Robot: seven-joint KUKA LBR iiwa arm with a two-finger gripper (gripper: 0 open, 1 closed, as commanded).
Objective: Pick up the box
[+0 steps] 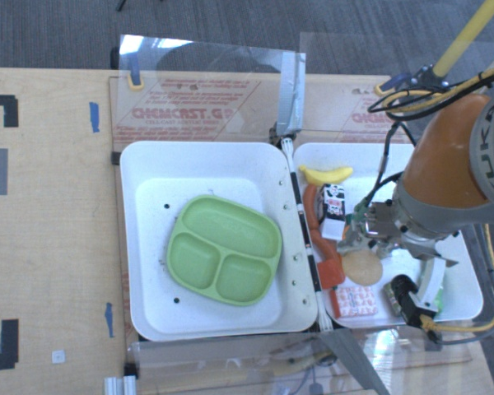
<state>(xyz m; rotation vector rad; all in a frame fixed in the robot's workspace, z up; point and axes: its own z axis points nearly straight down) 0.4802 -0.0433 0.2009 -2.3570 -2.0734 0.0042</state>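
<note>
Claw: the claw (361, 230) hangs over the middle of the right bin (469, 299), low among the things there; whether it is released or clenched cannot be told.
Box: the red-and-white box (353, 301) lies flat at the near edge of the right bin, just beside the claw and apart from it.
Neighbours: a round cookie (363, 267) lies between claw and box; a banana (327, 174) sits at the far edge.
Left bin: a green plate (223, 249) sits in the left bin (148, 171).
Progress: nothing is lifted yet; the grasp and the raise both appear left to do.
</note>
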